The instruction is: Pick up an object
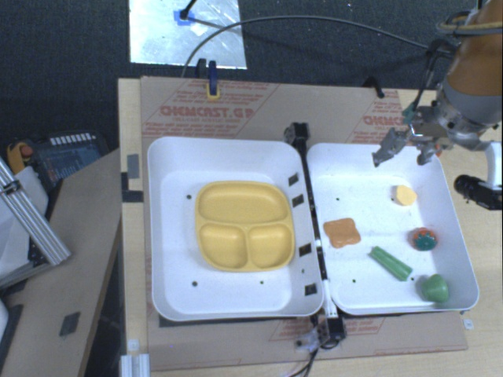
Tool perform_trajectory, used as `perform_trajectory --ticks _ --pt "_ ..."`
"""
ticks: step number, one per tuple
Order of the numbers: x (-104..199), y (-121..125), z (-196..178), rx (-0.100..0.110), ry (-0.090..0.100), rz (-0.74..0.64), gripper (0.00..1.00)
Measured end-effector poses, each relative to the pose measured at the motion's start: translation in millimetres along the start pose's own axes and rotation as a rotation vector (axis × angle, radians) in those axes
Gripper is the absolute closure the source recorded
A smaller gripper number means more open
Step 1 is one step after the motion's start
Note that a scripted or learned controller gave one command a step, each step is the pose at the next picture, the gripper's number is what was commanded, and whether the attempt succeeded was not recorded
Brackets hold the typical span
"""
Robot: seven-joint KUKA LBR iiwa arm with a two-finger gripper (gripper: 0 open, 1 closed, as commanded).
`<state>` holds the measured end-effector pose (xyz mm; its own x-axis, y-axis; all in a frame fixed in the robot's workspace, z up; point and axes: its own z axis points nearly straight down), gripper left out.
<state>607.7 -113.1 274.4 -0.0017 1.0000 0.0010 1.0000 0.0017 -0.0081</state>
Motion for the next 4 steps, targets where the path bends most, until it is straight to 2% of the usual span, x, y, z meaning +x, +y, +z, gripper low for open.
perform_trajectory --ticks 1,3,4 --pt "0 2 -6 -0.010 -0.001 -0.002 0.00" --pt "1 0 78 -0.006 -0.001 0.001 0.00" --pt "-2 3 140 -0.005 -0.001 0.001 0.00"
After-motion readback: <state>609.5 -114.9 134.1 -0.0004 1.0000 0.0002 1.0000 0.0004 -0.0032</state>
